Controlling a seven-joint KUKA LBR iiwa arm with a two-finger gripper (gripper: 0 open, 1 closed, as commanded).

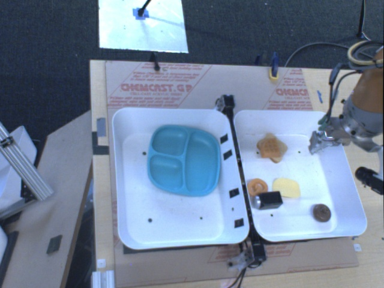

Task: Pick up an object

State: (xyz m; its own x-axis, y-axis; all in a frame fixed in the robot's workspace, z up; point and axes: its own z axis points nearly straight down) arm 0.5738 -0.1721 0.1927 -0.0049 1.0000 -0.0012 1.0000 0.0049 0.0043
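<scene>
The gripper (pixel 320 141) hangs over the right bin's (pixel 342 179) far right edge holding nothing, whether parted or together I cannot tell, while the cookie (pixel 271 147) and other small objects lie loose for picking.

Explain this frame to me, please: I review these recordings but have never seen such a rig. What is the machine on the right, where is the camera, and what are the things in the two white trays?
The one camera is fixed above the bench, looking down at a slant. The machine on the right is a robot arm, grey with an orange band; its gripper hangs over the far right edge of the right bin. I see nothing between its fingers. The left bin holds a blue divided plate. The right bin holds a tan star-like piece, an orange ring, a yellow slice, a small black block and a brown disc. The job is to pick up one object.
</scene>
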